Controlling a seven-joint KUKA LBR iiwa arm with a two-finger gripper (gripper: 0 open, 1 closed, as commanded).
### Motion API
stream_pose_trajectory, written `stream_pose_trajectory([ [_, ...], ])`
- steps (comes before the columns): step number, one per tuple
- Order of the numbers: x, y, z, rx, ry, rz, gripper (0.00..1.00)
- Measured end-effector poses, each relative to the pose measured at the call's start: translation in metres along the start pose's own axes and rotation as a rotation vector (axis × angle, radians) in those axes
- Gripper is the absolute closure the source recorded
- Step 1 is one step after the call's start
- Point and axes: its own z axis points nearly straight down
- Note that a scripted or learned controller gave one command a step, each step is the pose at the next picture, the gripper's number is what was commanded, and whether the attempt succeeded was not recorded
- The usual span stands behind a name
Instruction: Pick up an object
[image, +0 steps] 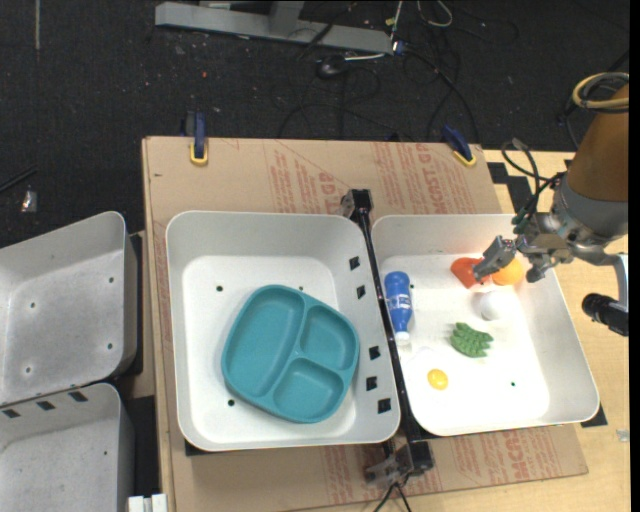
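My gripper (516, 262) hangs over the back of the right bin (560, 400), its two dark fingers spread apart and open. A small orange-yellow object (510, 273) shows in the gap between the fingers, and they are not closed on it. A red-orange piece (465, 270) lies just left of the gripper. Below the gripper sits a small white object (488, 305). A green leafy toy (470, 340) and a small yellow ball (437, 379) lie nearer the front. A blue bottle (398, 299) lies along the bin's left wall.
The left bin (200, 250) holds a teal divided plate (291, 352). A black divider rail (375, 300) runs between the bins. Two white lids (60, 300) lie off the bench's left side. The arm's body (600, 170) stands over the right bin's back right corner.
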Motion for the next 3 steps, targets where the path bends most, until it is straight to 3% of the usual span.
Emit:
stream_pose_trajectory([
  [1, 0.000, 0.003, -0.007, -0.012, -0.003, -0.003, 0.00],
  [3, -0.003, 0.005, 0.109, -0.010, -0.002, -0.001, 0.00],
])
